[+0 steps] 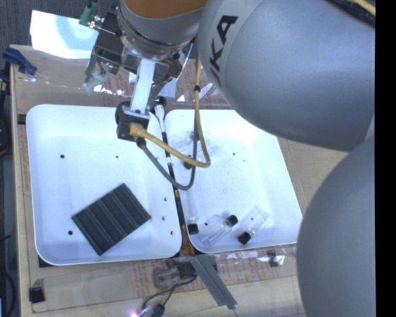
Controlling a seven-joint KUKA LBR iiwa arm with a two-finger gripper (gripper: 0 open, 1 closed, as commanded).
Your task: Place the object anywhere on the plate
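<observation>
The plate (111,218) is a dark, ribbed rectangle lying flat near the front of the left bin (46,177). Small clear vials with black caps (219,227) lie close together at the front of the right bin (277,177); a second one (252,224) is just to their right. My gripper (107,63) hangs under the orange-banded wrist, high over the back edge of the left bin. It is far from both the plate and the vials, and most of it is hidden by the arm. I see nothing held in it.
The big grey arm covers the right side and the top of the view. A ridge where the two bin walls meet (178,210) runs between the bins. Clamps and cables lie on the bench outside the bins at the left and front.
</observation>
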